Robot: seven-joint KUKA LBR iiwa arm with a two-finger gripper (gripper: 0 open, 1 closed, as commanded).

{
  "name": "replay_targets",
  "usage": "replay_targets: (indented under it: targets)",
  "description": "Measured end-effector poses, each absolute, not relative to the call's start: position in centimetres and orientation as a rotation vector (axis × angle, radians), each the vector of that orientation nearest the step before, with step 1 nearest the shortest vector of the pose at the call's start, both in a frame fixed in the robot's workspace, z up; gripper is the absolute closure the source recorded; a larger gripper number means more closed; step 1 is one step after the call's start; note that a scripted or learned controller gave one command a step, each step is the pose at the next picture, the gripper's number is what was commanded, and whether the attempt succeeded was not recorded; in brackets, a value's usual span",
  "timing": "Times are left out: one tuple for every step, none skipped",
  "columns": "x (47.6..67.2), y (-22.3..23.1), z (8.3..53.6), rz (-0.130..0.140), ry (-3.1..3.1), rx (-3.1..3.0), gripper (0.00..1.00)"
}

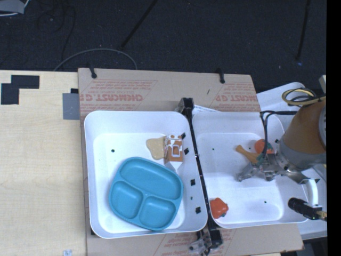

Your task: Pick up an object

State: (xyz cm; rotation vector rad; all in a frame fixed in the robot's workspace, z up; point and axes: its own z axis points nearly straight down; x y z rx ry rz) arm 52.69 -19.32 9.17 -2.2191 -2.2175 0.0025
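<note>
Camera view shows you the gripper [246, 175] low inside the right bin [234, 127], its metal fingers spread apart with nothing between them. Just above it you see a tan wooden piece [246, 152] beside an orange ball [260, 145], and an orange-red object [219, 207] near the bin's front left corner. Your left bin [101, 127] carries a blue divided plate [145, 193] and a tan-and-orange toy [167, 148].

Tool [246, 176] low — arm (grey) right
</note>
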Motion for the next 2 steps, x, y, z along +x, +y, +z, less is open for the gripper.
replay_targets:
  targets:
    - [52.6,-19.4,10.3,0.004,-2.213,-2.222,1.0]
    - [53.1,-18.7,15.0,-0.001,-2.224,-2.219,1.0]
